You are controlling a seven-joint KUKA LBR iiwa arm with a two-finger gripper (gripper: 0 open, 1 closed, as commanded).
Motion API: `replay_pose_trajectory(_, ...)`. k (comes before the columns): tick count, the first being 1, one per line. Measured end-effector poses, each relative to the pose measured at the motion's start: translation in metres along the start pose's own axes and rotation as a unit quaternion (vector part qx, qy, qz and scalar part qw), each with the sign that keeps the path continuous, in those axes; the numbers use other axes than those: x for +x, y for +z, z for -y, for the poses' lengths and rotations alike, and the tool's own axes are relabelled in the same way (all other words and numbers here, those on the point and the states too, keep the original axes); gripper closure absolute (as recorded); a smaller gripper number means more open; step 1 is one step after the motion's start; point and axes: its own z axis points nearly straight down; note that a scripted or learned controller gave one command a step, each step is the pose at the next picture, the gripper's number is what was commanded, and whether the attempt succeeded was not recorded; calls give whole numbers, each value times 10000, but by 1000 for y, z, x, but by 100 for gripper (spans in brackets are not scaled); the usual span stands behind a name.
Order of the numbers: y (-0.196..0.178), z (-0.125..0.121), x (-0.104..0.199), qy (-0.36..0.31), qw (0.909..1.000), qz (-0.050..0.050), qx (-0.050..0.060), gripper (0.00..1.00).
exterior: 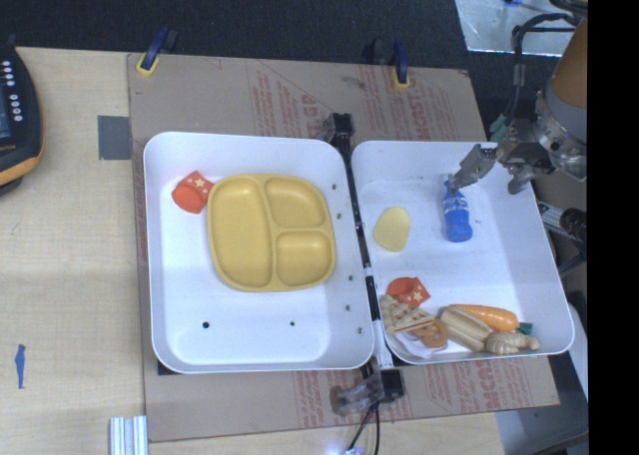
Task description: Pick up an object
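Bins (170, 243): two; yellow tray (270, 231): one; blue bottle (456, 216): one.

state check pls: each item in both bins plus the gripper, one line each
gripper: open, above the right bin, one finger near the bottle's top
blue bottle: lying in the right bin, not held
yellow divided tray: flat in the left bin, right way up
red toy: lying left of the tray
pale yellow piece: lying flat in the right bin
carrot: lying in the food pile at the right bin's near edge
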Motion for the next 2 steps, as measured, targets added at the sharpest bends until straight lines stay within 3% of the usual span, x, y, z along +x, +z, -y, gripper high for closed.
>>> replay_pose_trajectory(1, 108, -52, -32, 6, 10000, 5, 34, 0)
replay_pose_trajectory(2, 176, -80, -49, -8, 10000, 10, 12, 0)
